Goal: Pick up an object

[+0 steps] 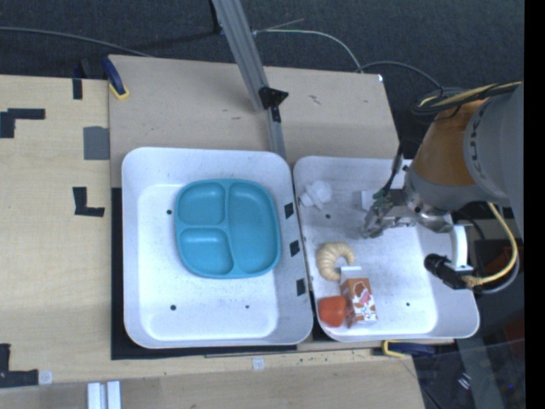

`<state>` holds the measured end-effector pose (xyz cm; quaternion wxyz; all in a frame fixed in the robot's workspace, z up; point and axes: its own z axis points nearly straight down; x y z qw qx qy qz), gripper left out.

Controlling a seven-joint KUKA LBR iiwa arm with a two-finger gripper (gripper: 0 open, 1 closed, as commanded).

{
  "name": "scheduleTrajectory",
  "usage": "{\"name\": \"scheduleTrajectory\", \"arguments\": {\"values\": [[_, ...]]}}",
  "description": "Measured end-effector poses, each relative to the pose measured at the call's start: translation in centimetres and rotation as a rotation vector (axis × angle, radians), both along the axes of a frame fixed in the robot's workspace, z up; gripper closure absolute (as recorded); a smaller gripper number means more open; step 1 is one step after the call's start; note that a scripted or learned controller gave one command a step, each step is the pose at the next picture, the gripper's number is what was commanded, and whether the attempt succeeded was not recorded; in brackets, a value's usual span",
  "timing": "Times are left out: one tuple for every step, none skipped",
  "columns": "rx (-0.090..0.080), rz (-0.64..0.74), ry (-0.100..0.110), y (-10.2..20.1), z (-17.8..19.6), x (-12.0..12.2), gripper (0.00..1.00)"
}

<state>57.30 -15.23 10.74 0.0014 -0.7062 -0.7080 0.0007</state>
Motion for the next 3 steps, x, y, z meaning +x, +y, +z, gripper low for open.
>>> {"name": "scheduleTrajectory", "arguments": {"values": [[-0.002,-0.001,-0.006,0.0,4.2,0.2,1.0],[-0.002,0.0,-0.008,0.5,9.5,1.3,1.0],[-0.001,-0.001,-0.005,0.6,12.4,1.4,1.0]]}}
